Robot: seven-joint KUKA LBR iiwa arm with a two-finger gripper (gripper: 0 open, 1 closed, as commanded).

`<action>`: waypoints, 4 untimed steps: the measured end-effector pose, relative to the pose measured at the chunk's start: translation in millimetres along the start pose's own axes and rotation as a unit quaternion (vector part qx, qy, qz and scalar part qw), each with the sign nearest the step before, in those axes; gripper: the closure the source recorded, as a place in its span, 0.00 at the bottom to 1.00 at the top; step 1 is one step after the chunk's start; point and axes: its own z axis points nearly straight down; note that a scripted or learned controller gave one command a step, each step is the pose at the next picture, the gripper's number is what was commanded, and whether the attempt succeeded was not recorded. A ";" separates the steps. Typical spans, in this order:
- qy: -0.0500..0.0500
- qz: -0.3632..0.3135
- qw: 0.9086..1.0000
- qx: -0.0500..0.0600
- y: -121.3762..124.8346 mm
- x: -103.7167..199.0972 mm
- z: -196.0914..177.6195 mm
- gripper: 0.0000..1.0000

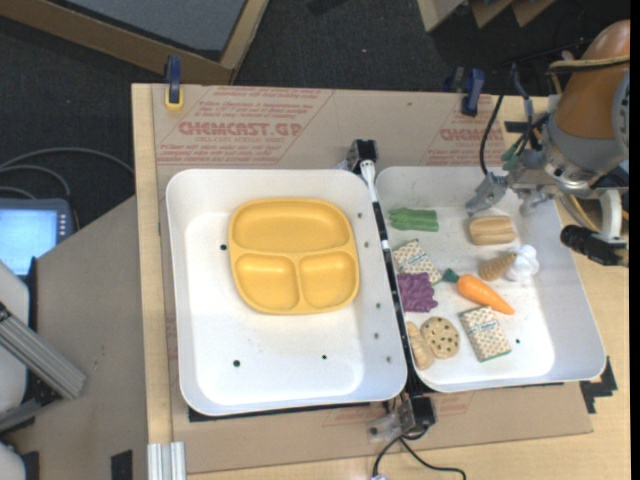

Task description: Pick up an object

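My gripper (508, 194) hangs over the far edge of the right bin (570, 358), its two grey fingers spread apart with nothing between them. Just below it lies a tan bread roll (491, 230). Further in the bin are a green pickle-like piece (414, 219), an orange carrot (484, 293), a pale shell-like pastry (497, 266) beside a white lump (524, 260), a purple grape bunch (416, 290), a cookie (439, 336) and two small patterned packets (487, 333) (412, 258).
The left bin (200, 358) holds a yellow three-compartment tray (293, 254). A black divider clamp (362, 152) sits between the bins at the far edge. The arm's orange band (592, 96) and cables crowd the right rear corner.
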 end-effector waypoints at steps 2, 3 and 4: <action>-0.002 0.001 1.000 -0.005 26.9 17.1 58.1 0.00; -0.003 0.001 1.000 -0.007 27.2 2.8 57.8 0.00; -0.002 0.001 1.000 -0.006 27.0 -18.5 57.7 0.00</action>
